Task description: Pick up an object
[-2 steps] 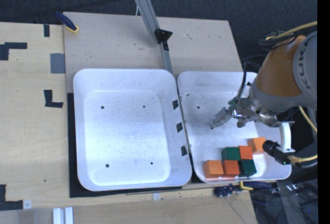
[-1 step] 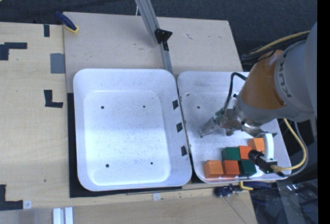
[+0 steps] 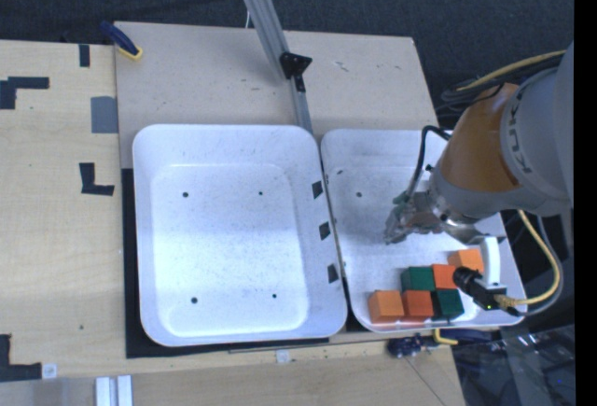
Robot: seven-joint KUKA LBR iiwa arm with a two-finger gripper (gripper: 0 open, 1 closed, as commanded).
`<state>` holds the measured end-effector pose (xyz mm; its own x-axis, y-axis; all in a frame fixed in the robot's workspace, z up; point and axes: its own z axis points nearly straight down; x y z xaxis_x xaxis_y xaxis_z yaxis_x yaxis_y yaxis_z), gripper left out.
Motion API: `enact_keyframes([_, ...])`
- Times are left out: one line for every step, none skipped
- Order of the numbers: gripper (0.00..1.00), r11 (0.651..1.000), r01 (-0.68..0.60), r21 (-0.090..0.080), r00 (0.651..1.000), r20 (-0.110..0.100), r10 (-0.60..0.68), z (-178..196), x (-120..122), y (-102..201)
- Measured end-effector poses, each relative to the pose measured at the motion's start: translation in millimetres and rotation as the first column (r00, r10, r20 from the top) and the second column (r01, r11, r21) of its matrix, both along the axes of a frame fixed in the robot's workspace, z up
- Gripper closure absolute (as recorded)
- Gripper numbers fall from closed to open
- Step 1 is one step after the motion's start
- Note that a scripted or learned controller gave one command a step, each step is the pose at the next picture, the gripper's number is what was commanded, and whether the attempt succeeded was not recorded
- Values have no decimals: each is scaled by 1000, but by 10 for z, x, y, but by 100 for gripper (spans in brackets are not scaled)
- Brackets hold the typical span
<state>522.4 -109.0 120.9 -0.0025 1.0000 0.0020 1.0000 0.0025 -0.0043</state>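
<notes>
Inside right bin (image 3: pixel 368 161), orange and green blocks (image 3: pixel 420 292) cluster.

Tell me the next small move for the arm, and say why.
Probably shift the claw toward the near corner of the right bin and lower it over the blocks. It sits above bare bin floor, while the orange block and green block lie clustered apart from it, nearer the camera.

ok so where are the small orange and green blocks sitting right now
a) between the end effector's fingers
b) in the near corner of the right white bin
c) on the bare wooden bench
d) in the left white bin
b: the small orange and green blocks sit clustered at the near edge of the right white bin, below the end effector.
</notes>
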Motion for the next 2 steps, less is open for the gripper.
enact_keyframes([100, 1000, 1, -3, 1000, 9, -1, 588, 86, -38])
enact_keyframes([100, 1000, -1, -3, 1000, 9, 1, 1151, 144, 54])
